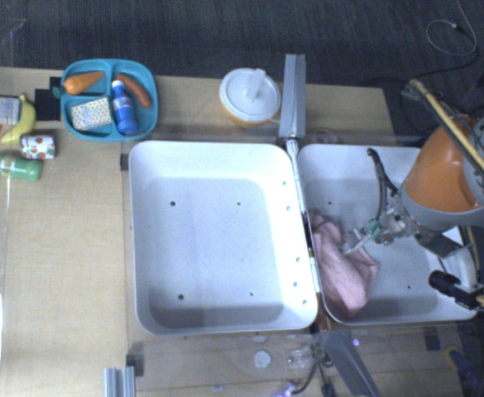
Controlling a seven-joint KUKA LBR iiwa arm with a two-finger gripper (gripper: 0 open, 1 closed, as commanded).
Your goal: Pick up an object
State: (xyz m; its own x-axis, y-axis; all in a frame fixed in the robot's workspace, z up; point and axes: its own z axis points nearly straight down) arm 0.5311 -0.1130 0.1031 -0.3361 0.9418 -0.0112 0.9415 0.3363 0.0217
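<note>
A soft pink cloth-like object (pixel 338 265) lies bunched against the left wall of the right bin (pixel 407 304). My gripper (pixel 364 240) hangs low in that bin, at the pink object's upper right edge, touching or nearly touching it. The grey arm with its orange band (pixel 440 176) reaches in from the right and hides part of the bin's right side.
The left bin (pixel 213 238) sits beside the right one. Behind the bins stand a white lidded cup (pixel 250 96) and a blue tray (pixel 109 99) of toy food. A banana (pixel 20 121), a small can (pixel 37 146) and a green bottle (pixel 10 167) lie at far left.
</note>
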